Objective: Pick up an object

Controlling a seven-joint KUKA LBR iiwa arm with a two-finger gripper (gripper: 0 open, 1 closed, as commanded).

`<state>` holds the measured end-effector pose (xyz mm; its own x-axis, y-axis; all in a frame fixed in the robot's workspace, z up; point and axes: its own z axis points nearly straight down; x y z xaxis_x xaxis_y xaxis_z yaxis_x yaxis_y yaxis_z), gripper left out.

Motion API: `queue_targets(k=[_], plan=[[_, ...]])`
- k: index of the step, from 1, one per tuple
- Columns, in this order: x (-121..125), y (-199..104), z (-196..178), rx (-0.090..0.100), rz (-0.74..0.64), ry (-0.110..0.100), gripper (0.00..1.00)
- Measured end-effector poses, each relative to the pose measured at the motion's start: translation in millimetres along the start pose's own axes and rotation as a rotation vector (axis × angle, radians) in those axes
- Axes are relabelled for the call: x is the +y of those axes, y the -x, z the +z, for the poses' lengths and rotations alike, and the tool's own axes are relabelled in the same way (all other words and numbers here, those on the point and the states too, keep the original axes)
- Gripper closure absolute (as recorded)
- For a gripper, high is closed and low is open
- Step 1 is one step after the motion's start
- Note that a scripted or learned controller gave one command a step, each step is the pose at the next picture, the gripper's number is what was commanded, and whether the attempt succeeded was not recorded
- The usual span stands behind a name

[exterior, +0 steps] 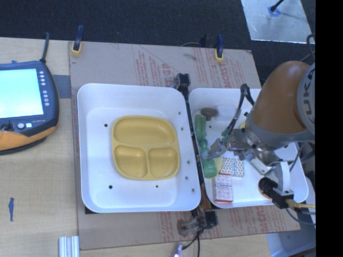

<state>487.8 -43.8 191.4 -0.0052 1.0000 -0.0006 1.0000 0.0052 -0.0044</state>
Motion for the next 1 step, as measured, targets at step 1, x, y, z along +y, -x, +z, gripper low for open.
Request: queue_targets(k=[1], plan=[[49.7,61.7,-84.4,0.000,0.003,0.003,0.00]])
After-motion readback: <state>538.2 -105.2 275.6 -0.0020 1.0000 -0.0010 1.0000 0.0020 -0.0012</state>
